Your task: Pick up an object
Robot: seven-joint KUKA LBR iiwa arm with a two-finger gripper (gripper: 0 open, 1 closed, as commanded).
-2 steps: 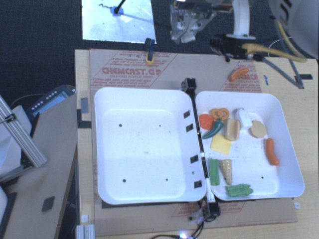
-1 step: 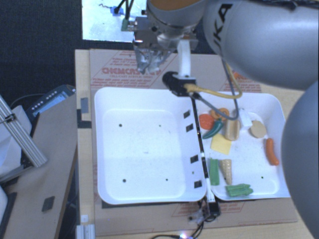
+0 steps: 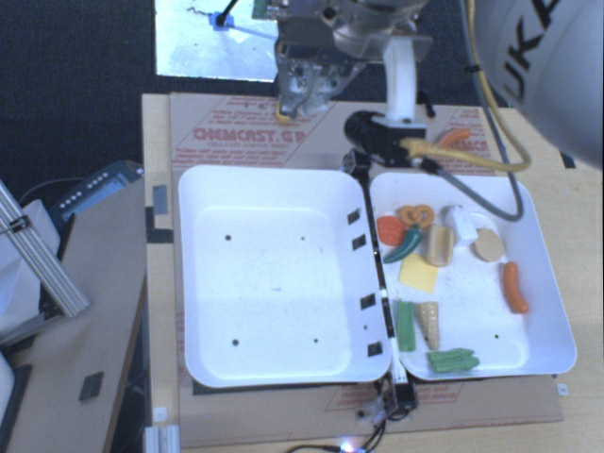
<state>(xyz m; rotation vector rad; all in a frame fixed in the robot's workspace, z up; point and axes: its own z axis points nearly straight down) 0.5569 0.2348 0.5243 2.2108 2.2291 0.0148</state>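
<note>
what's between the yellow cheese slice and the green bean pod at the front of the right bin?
Camera view: a pale corn cob lies between the yellow cheese slice and green bean pod.

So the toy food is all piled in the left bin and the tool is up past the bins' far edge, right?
Not quite. The camera view shows the toy food in the right bin, not the left bin. The tool is indeed up past the bins' far edge.

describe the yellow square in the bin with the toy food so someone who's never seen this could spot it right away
Look at the right bin, the one holding the toy food. Near the middle of its left half lies the yellow square, a flat slice just below the blue-green pepper. It is the one flat, plain yellow, four-cornered piece among rounded and long shapes.
</note>
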